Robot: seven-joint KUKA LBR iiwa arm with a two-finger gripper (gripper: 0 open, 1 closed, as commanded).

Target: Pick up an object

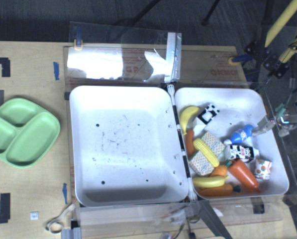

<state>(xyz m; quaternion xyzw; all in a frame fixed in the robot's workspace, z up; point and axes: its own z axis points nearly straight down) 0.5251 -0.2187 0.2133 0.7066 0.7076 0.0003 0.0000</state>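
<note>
Left bin [121, 143]: shallow smooth white plastic, rounded corners, faint scuffs.
Right bin [247, 96]: same, holding the toys.
Toys: curved yellow banana [188, 116], bumpy corn cob [207, 152], tapered orange carrot [244, 175], blue bottle [241, 134].
Plate [22, 132]: green, divided, on wooden surface [29, 63].
Gripper [282, 118]: right rim; fingers' state cannot be told.

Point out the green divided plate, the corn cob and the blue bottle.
green divided plate [22, 132]: camera view, on its central ridge.
corn cob [206, 151]: camera view, mid-length of the cob.
blue bottle [241, 134]: camera view, on its body.
</note>
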